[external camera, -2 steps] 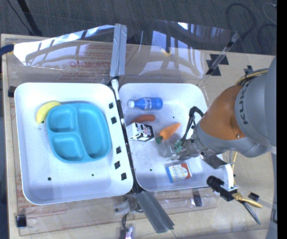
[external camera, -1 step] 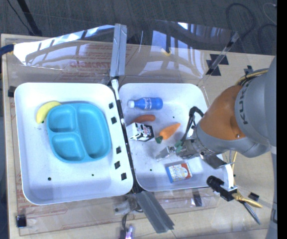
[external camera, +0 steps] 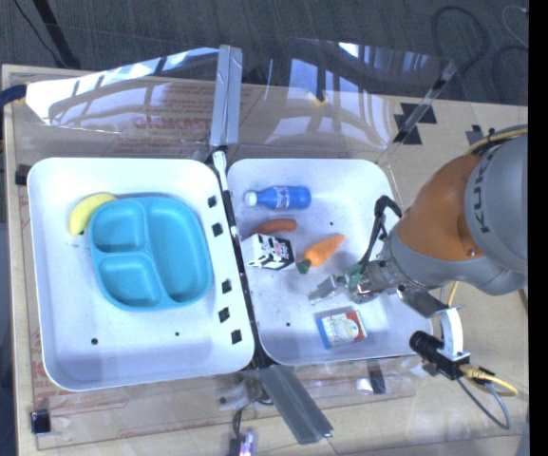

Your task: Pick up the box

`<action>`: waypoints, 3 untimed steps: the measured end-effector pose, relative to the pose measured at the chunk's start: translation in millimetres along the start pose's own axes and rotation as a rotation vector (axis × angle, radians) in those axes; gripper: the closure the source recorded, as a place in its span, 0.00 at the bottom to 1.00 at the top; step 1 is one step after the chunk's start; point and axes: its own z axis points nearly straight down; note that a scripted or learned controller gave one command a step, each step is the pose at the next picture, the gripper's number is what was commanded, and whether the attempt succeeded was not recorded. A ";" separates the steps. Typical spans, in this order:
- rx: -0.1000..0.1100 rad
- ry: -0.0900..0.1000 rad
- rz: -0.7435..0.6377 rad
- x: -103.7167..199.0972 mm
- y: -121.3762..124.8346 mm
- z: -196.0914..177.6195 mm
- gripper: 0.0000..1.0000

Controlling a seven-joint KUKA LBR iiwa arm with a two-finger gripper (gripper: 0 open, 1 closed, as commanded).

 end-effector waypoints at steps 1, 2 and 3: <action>0.001 0.002 -0.051 2.1 0.7 34.1 0.00; -0.001 -0.001 -0.073 1.0 1.0 26.7 0.00; 0.000 0.000 -0.082 -0.8 -0.4 0.3 0.00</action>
